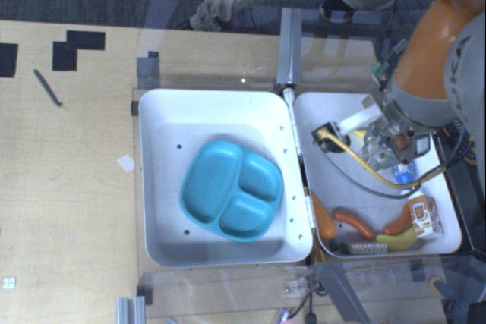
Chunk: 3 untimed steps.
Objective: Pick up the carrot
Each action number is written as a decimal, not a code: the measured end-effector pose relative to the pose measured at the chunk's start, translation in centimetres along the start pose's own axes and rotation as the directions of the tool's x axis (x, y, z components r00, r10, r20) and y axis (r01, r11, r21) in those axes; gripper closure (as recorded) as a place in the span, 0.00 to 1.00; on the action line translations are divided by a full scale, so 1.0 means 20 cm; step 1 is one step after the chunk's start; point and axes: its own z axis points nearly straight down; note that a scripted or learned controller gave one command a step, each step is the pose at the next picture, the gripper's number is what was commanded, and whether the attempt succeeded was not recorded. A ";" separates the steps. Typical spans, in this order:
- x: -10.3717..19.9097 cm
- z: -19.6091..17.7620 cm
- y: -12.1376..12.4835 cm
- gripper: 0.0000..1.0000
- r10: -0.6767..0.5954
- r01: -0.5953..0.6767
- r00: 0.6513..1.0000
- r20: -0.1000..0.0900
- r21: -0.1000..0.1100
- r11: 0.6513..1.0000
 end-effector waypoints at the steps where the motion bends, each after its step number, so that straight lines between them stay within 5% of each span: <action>1: -0.16 -0.28 0.02 1.00 0.111 -0.111 0.994 -0.003 -0.002 0.994; 2: -0.17 -0.68 0.06 1.00 0.139 -0.139 0.990 -0.005 -0.002 0.990; 3: 0.04 0.07 -0.04 1.00 0.138 -0.138 0.990 0.001 0.000 0.990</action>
